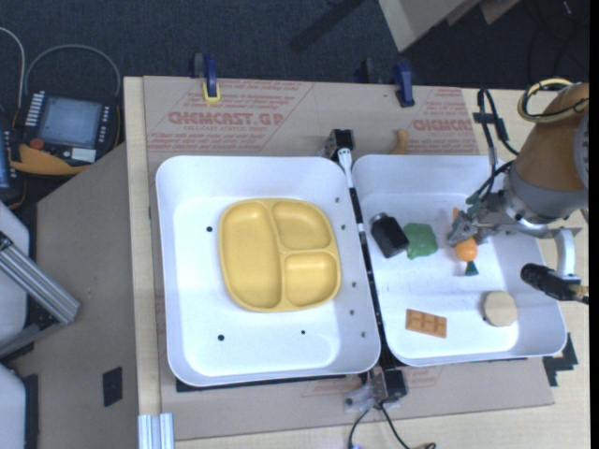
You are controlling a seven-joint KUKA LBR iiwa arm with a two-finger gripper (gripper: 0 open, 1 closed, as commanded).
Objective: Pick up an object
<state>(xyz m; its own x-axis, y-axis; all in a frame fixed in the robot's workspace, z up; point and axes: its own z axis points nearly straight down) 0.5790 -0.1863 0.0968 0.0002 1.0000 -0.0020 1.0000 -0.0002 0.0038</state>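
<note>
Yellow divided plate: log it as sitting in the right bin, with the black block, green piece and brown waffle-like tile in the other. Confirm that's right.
Not quite. The camera view shows the yellow divided plate in the left bin; the black block, green piece and brown waffle-like tile lie in the right bin.

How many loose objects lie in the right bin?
5: black object and green object touching at the middle; orange object under the gripper; brown wafer and beige round piece in front. The arm may hide more.

A plain yellow divided plate [279,253] is seen in a white bin [187,344]. In the other white bin [533,340], black [387,235], green [421,241], orange [465,249], tan [426,323] and beige [500,308] objects are seen.
</note>
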